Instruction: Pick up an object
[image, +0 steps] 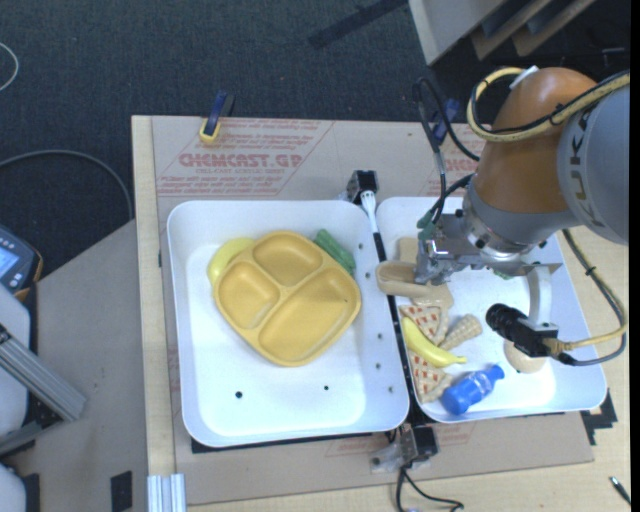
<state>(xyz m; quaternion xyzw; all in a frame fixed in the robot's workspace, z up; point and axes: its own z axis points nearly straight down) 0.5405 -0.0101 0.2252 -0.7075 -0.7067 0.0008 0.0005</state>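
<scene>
The gripper (432, 262) is hovering over the tan bread-like toy (408, 283), at nine o'clock in the right bin (585, 385); finger spacing unclear. Probably light, stiff plastic; gripping across its narrow width looks best.

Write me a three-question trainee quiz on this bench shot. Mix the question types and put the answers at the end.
1. True or false: the yellow divided plate lies in the left bin.
2. Multiple choice: what lies nearest the right bin's front edge? A) the blue bottle B) the green item C) the yellow clamp
3. Short answer: what yellow fruit lies in the right bin, and what is it resting on?

Key
1. True.
2. A.
3. A banana, lying across a waffle-patterned piece, below the gripper.
</scene>
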